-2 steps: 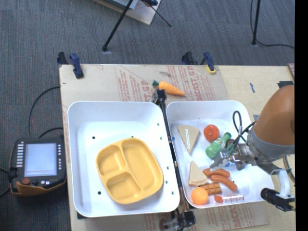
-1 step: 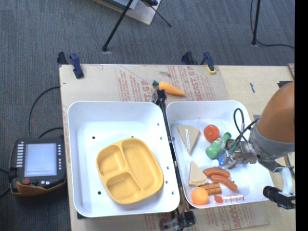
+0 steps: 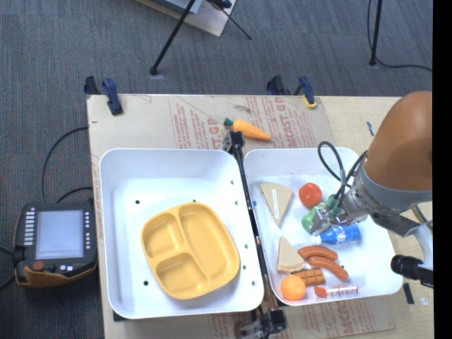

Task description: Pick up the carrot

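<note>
- Clearly my gripper (image 3: 326,217) sits low over the right bin (image 3: 367,162), down among the toy food, and I cannot tell how it is set because the wrist hides that part
- Right at the gripper I see a green piece (image 3: 311,221) and a blue bottle (image 3: 342,234), with a red tomato (image 3: 309,194) just beyond
- My target, the carrot (image 3: 248,128), lies well apart from the gripper, up and away across the bin's far corner, outside both bins on the bare bench (image 3: 176,119) just past their rims
- It lies flat, green top pointing toward the left bin (image 3: 120,189) side and the orange tip pointing the other way
- I judge it a light, stiff plastic toy, smooth and tapered, so it may squirt out if squeezed near the thin tip
- I would close across the thicker half, near the green end, jaws square to its long axis
- Being round, it could roll on the bench at a glancing touch, so I would come straight down on it
</note>
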